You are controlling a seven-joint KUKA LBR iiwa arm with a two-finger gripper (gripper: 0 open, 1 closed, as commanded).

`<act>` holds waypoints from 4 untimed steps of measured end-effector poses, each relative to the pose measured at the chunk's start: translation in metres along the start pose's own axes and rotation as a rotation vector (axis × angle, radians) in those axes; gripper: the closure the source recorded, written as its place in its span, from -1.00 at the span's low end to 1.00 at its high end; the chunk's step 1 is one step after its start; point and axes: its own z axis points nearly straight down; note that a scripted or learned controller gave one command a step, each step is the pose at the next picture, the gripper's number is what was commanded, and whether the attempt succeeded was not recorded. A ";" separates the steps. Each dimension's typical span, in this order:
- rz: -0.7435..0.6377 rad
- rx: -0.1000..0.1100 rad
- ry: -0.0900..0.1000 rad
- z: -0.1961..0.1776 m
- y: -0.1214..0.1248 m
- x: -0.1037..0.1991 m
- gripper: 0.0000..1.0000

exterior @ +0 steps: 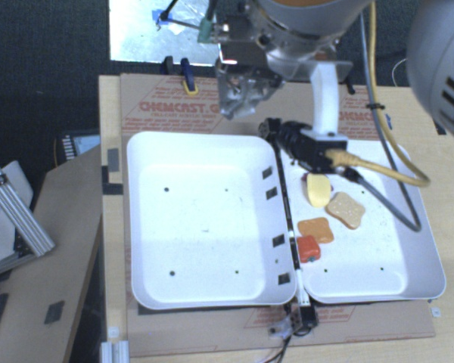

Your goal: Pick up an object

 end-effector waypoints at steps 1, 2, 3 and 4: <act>0.002 0.007 -0.004 0.004 0.000 -0.002 -1.00; -0.002 0.005 -0.002 -0.008 0.000 -0.001 1.00; -0.002 0.006 -0.003 -0.007 0.000 -0.001 -1.00; -0.007 0.003 -0.001 -0.019 0.000 -0.001 1.00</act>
